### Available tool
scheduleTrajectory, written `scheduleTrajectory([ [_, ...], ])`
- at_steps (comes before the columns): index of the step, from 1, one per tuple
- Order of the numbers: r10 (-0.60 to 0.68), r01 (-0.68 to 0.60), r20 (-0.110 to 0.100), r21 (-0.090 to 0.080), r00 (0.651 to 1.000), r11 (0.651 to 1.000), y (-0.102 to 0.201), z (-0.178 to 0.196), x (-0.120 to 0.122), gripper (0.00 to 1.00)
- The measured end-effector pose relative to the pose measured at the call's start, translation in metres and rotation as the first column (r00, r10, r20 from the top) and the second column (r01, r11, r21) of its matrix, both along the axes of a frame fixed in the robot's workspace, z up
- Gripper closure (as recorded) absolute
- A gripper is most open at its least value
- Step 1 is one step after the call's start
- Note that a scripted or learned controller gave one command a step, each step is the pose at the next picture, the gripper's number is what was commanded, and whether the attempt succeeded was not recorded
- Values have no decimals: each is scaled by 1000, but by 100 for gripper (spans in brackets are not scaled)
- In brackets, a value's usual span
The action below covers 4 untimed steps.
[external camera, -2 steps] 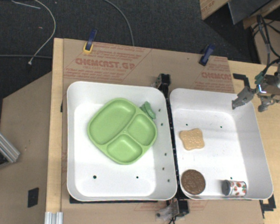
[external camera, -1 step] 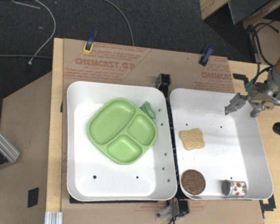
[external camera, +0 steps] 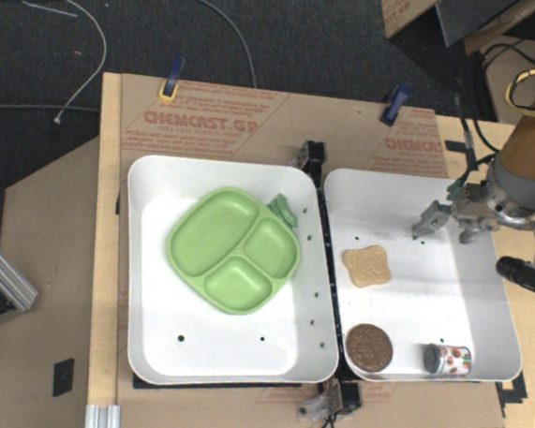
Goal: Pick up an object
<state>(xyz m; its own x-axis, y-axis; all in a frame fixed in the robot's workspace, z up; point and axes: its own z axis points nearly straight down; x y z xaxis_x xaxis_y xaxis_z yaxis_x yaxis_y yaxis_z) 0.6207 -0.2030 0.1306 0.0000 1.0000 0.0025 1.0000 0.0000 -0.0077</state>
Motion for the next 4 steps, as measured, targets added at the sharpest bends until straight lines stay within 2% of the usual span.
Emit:
scheduleTrajectory([
  [1,1,-1,10,-2,1000,1000,0,16,3,100],
  [3,1,-1,15,-5,1000,1000,-7,108,1,100],
  [4,5,-5,9,-1,1000,1000,47,118,4,100],
])
